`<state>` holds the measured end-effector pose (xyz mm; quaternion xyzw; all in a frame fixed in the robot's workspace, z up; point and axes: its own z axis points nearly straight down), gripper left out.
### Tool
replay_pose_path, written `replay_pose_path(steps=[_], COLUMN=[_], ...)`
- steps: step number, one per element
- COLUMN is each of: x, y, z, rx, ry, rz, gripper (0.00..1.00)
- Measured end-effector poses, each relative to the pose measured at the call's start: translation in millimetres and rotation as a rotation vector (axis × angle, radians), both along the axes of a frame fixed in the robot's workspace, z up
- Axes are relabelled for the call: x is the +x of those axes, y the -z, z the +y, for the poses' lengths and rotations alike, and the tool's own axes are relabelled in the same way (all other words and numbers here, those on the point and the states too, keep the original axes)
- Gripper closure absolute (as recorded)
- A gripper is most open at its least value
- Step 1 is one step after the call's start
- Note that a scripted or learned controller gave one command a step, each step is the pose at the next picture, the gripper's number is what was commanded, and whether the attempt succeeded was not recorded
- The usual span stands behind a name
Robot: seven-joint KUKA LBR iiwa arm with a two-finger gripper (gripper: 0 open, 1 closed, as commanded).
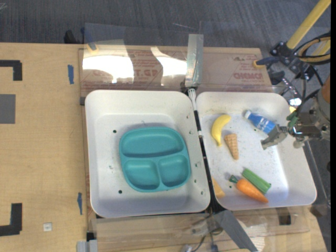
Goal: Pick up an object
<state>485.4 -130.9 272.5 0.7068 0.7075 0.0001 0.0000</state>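
The gripper [274, 138] is hanging over the right bin [302, 193], reaching in from the right side, and its fingers are looking parted with nothing sitting between them. Just up and left of it, a blue tube [260, 121] is lying close by. Nearer the divider, a banana [220, 127] and an ice cream cone [232, 145] are resting side by side. Down at the front edge, a carrot [250, 190] is lying against a green piece [256, 179]. Over in the left bin [100, 114], a teal divided plate [154, 158] is sitting on its own
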Motion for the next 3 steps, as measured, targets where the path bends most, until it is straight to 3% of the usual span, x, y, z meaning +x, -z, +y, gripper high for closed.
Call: replay_pose_path(steps=[1, 2, 3], x=[82.3, 82.3, 148.4], y=[181.0, 172.1, 83.8], z=[30.0, 28.6, 121.3], rx=[0.0, 0.0, 0.002], ry=[-0.214, -0.211, -0.186], rz=[-0.003, -0.004, -0.009], gripper=[0.0, 1.0, 1.0])
